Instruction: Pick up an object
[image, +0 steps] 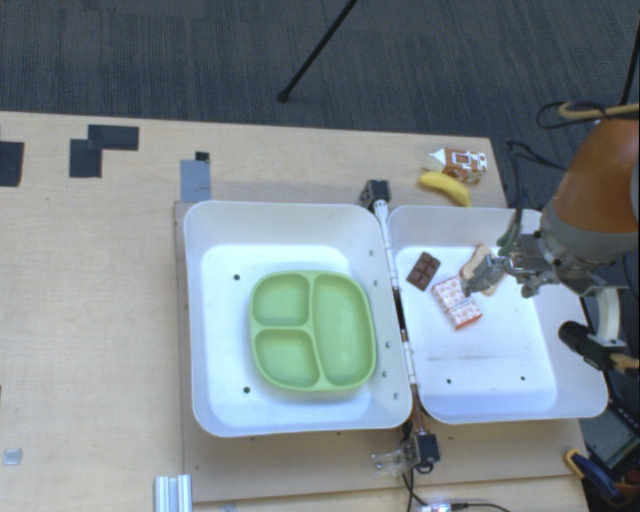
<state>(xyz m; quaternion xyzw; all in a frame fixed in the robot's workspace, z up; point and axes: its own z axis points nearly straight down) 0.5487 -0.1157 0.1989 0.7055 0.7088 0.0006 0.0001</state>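
Observation:
In the right bin (500, 385), three small things lie toward the back left. A brown chocolate-like block (424, 269) is nearest the divider. A red and white packet (456, 302) lies just in front of it. A tan piece (477, 268) sits right beside the packet. My gripper (500, 272) hangs low over the bin, directly to the right of the tan piece and touching or almost touching it. The arm's grey body and orange band (605, 185) come in from the right.
The left bin (215, 330) holds a green three-part plate (312, 330). Behind the right bin, on the bench, lie a banana (445, 186) and a small snack packet (462, 160). A clamp (377, 192) sits where the bins meet at the back.

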